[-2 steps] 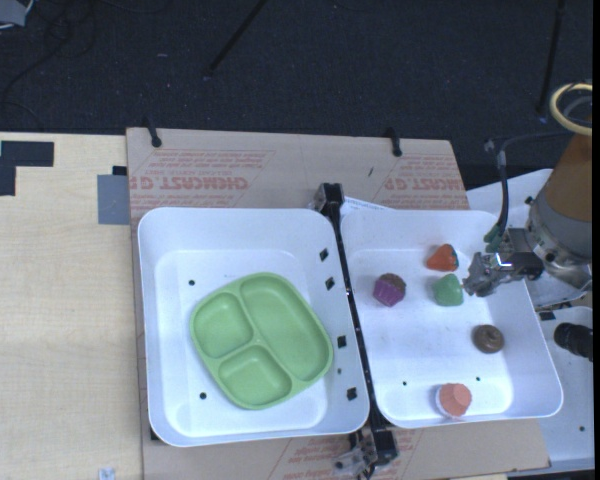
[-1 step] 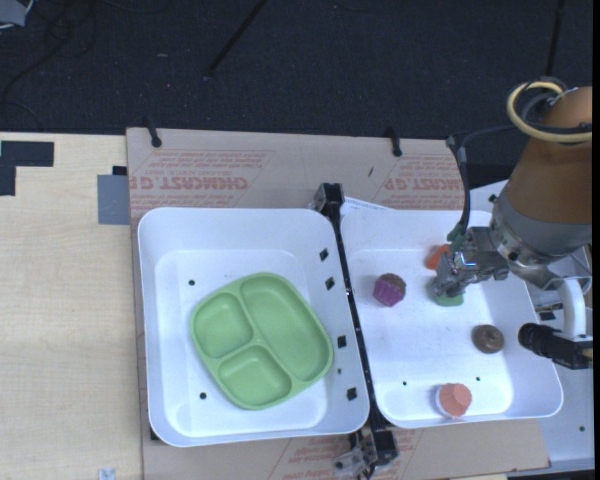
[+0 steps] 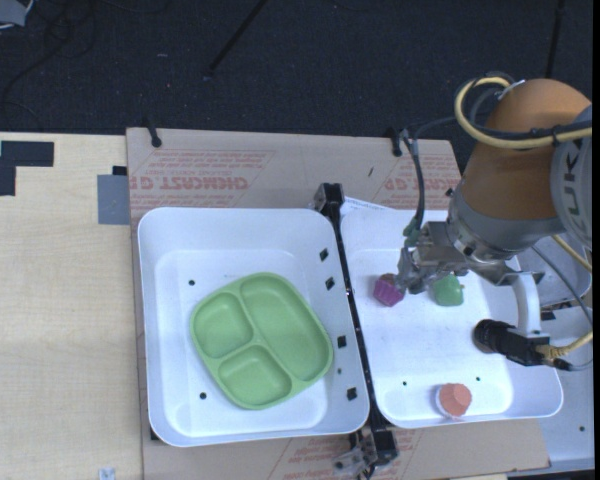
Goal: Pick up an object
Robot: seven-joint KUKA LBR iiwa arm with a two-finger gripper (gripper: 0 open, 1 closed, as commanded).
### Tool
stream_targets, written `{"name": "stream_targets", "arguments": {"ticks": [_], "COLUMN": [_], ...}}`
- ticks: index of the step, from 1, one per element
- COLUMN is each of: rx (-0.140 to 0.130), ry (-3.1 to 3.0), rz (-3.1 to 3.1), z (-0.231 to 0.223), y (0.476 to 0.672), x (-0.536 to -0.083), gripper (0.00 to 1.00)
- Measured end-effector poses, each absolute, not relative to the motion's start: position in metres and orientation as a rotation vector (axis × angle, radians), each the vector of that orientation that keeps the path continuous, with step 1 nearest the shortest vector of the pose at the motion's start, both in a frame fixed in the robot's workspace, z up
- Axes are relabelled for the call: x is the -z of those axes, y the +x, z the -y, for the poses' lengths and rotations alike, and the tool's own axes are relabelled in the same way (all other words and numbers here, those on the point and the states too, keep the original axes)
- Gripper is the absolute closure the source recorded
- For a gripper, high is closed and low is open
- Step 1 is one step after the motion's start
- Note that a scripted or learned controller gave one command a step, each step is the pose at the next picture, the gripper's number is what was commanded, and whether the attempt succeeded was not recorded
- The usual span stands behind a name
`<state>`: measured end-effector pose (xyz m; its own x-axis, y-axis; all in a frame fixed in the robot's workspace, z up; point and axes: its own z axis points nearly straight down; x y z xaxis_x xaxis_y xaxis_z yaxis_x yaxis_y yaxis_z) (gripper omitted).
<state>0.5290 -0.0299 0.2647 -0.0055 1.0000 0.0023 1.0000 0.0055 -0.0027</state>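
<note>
In the right bin [image 3: 410, 368] lie three small things: a purple piece [image 3: 387, 291] near the bin's left side, a green piece [image 3: 447, 290] just right of it, and an orange-pink round piece [image 3: 454, 399] near the front edge. My gripper [image 3: 417, 273] hangs low over the bin, between the purple and green pieces and slightly behind them. Nothing shows between its fingers. The arm's orange band and grey wrist cover the bin's back right part.
The left bin [image 3: 170, 248] holds a light green divided plate [image 3: 260, 340] with three compartments. A black divider [image 3: 345, 298] runs between the two bins. Bare white floor lies in the middle and front left of the right bin.
</note>
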Motion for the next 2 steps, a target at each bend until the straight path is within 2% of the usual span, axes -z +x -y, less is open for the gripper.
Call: {"name": "stream_targets", "arguments": {"ticks": [1,2], "rx": [-0.003,-0.003], "ry": [-2.215,-2.214], "rz": [2.223,2.224], "z": [-0.014,-0.074], "y": [0.539,0.542], "x": [-0.257,-0.254], "gripper": [1.0,1.0]}}
